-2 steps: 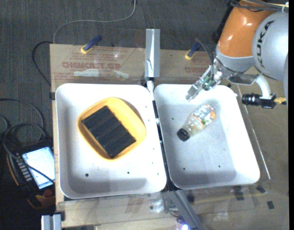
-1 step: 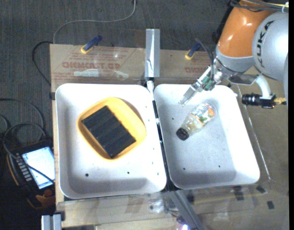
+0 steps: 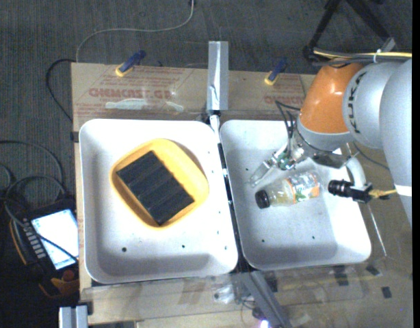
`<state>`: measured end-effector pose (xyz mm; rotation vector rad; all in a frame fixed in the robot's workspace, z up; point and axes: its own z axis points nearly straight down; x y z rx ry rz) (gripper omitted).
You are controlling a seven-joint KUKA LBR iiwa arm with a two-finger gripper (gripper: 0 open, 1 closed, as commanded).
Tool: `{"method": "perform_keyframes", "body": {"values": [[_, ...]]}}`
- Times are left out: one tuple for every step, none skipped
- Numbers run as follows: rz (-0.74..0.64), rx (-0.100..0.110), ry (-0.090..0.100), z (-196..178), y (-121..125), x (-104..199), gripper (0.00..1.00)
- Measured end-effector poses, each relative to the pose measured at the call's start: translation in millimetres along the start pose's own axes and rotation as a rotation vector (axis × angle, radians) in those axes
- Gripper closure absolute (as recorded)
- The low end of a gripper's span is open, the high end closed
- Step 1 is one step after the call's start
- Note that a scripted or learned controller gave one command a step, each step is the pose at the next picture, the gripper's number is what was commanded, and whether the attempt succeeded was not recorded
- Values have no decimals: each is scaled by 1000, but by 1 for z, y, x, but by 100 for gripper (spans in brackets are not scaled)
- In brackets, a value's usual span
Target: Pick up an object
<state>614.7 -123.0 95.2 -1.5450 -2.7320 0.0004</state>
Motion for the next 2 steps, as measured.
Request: {"method": "perform_keyframes", "body": {"values": [[107, -18, -11, 4, -45, -1, 0], [198, -22, -13, 4, -66, 7, 0]]}}
